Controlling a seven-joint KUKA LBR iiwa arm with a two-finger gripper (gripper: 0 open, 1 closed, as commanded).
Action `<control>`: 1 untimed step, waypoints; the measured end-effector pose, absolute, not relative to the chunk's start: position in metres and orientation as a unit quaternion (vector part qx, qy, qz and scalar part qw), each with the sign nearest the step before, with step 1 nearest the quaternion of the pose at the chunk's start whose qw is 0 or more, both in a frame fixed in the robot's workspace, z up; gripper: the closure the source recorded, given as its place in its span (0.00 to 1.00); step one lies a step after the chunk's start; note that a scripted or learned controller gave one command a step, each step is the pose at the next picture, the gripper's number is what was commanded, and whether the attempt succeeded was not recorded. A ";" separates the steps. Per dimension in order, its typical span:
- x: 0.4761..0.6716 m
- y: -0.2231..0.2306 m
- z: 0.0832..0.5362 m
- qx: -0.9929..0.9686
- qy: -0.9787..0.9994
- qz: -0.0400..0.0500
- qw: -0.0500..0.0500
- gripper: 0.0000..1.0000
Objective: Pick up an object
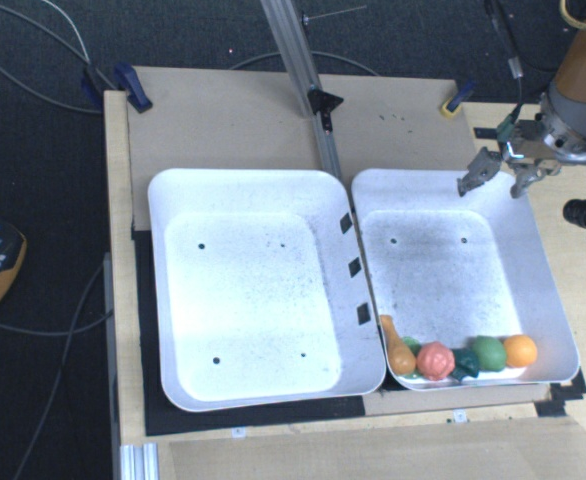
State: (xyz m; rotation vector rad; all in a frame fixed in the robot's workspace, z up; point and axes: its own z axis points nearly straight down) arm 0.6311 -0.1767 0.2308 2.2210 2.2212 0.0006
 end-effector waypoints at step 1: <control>0.642 -0.106 0.221 0.705 0.709 0.001 0.000 0.00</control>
